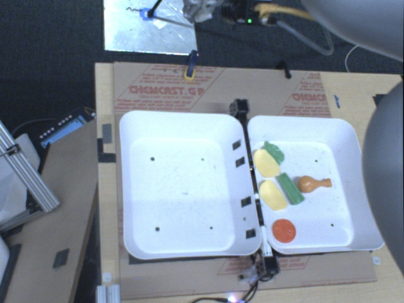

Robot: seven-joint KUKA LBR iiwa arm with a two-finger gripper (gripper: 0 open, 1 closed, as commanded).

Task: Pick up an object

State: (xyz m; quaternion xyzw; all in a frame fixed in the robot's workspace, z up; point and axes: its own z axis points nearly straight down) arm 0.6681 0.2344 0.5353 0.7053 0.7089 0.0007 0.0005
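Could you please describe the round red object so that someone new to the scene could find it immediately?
Look at the right bin of the two white bins. Along its left wall lies a cluster of toys; the red disc sits nearest the camera, just below the lower yellow piece. It is the one flat, round, red-orange item there.

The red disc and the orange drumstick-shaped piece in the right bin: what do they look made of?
Red disc: likely moulded plastic, flat uniform colour, matte. Orange drumstick-shaped piece: probably plastic toy food too, smooth with a slight sheen. Too small to rule out rubber or foam.
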